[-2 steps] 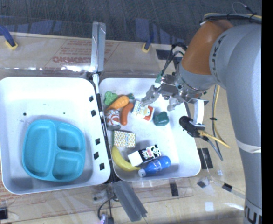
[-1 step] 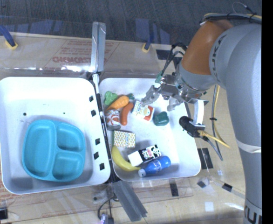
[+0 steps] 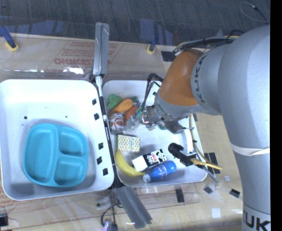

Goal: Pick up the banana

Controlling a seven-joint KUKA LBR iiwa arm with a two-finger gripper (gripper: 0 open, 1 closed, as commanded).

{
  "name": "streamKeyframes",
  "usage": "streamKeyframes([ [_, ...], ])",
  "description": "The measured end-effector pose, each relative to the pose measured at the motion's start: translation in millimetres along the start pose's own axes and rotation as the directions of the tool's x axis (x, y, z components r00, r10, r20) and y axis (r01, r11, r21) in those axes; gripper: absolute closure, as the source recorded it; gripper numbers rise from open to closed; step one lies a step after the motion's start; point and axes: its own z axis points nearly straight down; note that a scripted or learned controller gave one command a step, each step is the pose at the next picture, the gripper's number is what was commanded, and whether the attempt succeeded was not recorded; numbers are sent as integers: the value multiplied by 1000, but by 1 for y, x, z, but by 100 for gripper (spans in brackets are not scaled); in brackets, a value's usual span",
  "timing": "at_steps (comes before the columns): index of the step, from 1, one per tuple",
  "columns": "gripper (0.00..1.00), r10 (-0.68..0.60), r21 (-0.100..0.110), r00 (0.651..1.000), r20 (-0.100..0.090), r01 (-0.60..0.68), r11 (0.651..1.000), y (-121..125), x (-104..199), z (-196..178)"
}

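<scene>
My grip: the gripper (image 3: 142, 118) is low in the right bin (image 3: 126, 86). From this slant I cannot tell whether it is spread or pressed together.
What I hold: I see nothing gripped.
What I am near: the tip sits just beside an orange carrot-like piece (image 3: 121, 105) and a small can (image 3: 117, 123), at the upper left of that bin. I cannot tell whether it touches either.
My arm: I come in from the right. The grey body fills that side, and the orange band (image 3: 179, 81) arches over the bin's upper half. The wrist bends down and to the left.
Banana: the banana (image 3: 124, 164) lies at the lower left of the right bin, curved along the wall, well apart from my gripper.
Beside the banana: a white block (image 3: 139, 163) touches it, and a yellow patterned box (image 3: 128, 143) lies just above. A blue bottle (image 3: 160, 171) lies on its side to the right.
Left bin: the left bin (image 3: 16, 109) holds a blue divided plate (image 3: 56, 154).
</scene>
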Motion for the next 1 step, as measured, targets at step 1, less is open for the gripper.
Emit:
streamKeyframes([
  [1, 0, 74, -8, 997, 2, -74, 997, -77, 6, 39],
])
